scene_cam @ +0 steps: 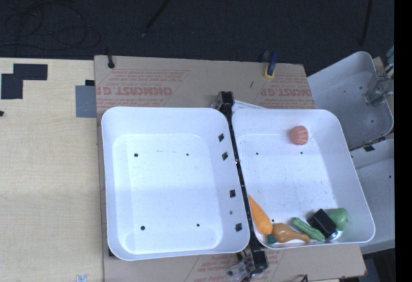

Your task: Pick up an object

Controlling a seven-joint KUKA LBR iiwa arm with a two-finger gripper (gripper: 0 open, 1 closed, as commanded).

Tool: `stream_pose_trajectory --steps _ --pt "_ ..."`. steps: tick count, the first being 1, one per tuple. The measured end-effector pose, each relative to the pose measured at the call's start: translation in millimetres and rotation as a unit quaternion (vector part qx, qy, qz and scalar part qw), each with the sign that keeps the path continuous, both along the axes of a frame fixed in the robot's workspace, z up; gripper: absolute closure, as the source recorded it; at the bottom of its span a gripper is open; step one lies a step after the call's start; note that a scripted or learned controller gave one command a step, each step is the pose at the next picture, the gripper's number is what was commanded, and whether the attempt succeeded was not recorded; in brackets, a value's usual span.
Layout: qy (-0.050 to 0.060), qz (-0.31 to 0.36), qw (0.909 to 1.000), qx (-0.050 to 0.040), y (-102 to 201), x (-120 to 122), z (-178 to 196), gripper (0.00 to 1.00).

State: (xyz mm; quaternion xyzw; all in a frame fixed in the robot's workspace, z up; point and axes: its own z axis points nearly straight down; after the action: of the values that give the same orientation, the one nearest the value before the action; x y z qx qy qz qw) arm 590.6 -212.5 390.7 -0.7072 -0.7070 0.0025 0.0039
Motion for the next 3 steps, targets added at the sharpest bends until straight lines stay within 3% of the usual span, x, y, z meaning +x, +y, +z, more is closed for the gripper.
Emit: stream_pose_trajectory --steps 1,2,3 --pt "-0.001 0.003 1.0000 0.0003 2 54 -78 1.00" --pt "-0.001 0.001 1.0000 -0.0005 1 53 -122 1.00" --pt "0.000 0.000 1.0000 0.0000 1 52 -193 1.00"
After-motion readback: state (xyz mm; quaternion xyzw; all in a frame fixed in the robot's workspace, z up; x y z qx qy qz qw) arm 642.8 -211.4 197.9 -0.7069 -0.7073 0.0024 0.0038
